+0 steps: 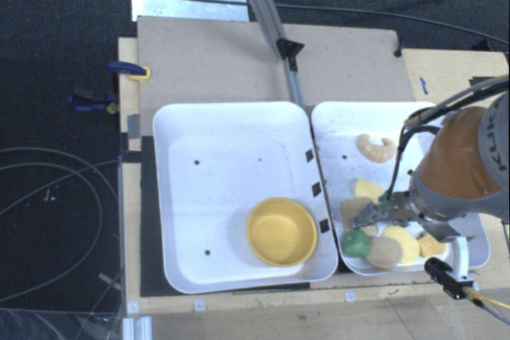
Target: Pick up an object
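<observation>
In the right bin (pixel 335 131), my gripper (pixel 373 214) is down low at the front, over a cluster of toy foods. Under and around it lie a brownish piece (pixel 353 209), a pale yellow piece (pixel 368 189), a green piece (pixel 356 243), a tan rounded piece (pixel 384 253), a yellow piece (pixel 406 244) and a small orange-tan piece (pixel 433 245). A tan croissant shape (pixel 375 147) lies apart, farther back in the same bin. The orange-banded wrist (pixel 454 159) hides the bin's right side. Nothing can be seen held.
The left bin (pixel 199 139) holds a yellow bowl (pixel 280 231) near its front right corner. A grey pole (pixel 267 4) slants down from the top toward the gap between the bins. Cables and a blue clamp (pixel 92 101) lie left of the bench.
</observation>
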`<action>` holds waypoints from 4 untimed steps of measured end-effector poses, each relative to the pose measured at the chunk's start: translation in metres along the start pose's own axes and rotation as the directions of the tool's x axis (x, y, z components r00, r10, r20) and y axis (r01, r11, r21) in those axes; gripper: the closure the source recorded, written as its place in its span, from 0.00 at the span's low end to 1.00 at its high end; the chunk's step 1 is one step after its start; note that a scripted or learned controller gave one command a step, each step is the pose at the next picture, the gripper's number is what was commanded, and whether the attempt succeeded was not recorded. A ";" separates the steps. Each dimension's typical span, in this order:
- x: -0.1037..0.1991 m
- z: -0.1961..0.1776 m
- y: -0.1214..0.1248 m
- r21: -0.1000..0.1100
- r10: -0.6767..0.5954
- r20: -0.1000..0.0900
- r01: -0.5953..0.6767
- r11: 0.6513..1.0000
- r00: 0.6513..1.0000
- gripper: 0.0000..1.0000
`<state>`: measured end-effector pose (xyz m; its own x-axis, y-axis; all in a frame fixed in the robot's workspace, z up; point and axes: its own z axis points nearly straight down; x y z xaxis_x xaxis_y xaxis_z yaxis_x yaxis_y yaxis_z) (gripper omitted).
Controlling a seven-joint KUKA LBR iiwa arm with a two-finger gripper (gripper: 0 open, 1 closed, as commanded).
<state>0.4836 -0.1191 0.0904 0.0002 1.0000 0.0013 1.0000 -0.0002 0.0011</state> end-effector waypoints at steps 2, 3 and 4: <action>0.003 -0.056 0.006 -0.005 -0.006 0.003 0.006 1.000 1.000 1.00; -0.003 -0.119 0.005 -0.008 -0.005 0.004 0.005 1.000 1.000 1.00; -0.003 -0.168 0.007 -0.007 -0.006 0.003 0.006 1.000 1.000 1.00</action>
<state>0.4904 -0.1221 0.2580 -0.0055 1.0000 -0.0020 1.0000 0.0055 0.0082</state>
